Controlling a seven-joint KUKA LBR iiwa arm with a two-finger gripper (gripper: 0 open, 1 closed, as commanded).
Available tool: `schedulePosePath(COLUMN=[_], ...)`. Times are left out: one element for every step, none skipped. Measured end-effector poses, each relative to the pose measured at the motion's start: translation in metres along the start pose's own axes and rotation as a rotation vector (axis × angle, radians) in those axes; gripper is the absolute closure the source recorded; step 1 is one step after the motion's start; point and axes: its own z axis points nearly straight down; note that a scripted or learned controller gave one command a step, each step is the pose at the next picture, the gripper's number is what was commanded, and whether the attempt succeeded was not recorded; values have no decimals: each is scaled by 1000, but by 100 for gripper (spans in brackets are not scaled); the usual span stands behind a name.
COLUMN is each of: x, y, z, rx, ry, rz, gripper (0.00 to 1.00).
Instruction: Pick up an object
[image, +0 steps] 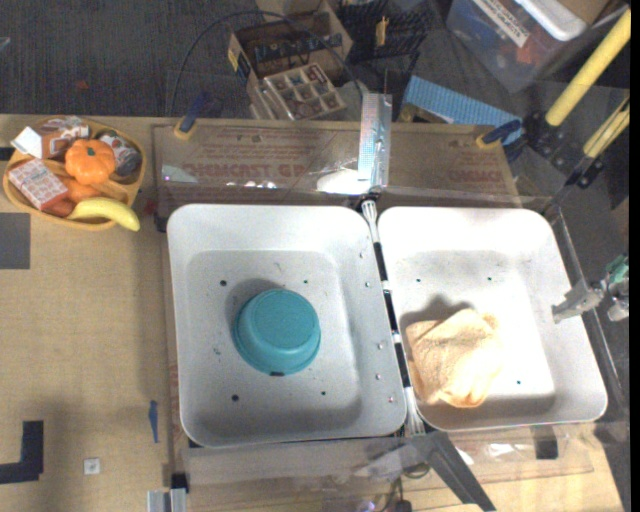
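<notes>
Two candidates are seen for the pick. A teal bowl (278, 331) sits upside down, mid-floor of the left bin (200, 240). A crumpled tan cloth (455, 355) lies in the right bin (540, 240), towards its near-left corner, close to the wall between bins.

At the right edge of the camera view, a small grey part is seen just past the right bin's rim, approx. level w/ the cloth; it is taken to be the gripper (590, 297). Whether it is released or clenched can't be told; nothing is seen held.

Judged: approach not yet begun. The cloth is prob. the easier pick, being nearer and soft. A descent onto its highest fold is advised, clear of the bin wall, so a ridge gets pinched and not just skimmed. The inverted bowl offers a smooth dome w/ no exposed lip, so slipping is likely. The lift should be made straight up and checked before travel.
</notes>
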Motion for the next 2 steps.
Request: schedulePosePath(x=[54, 46], y=[79, 60], z=[80, 165], rx=[1, -7], ry=[0, -1], rz=[-32, -173], gripper=[0, 0])
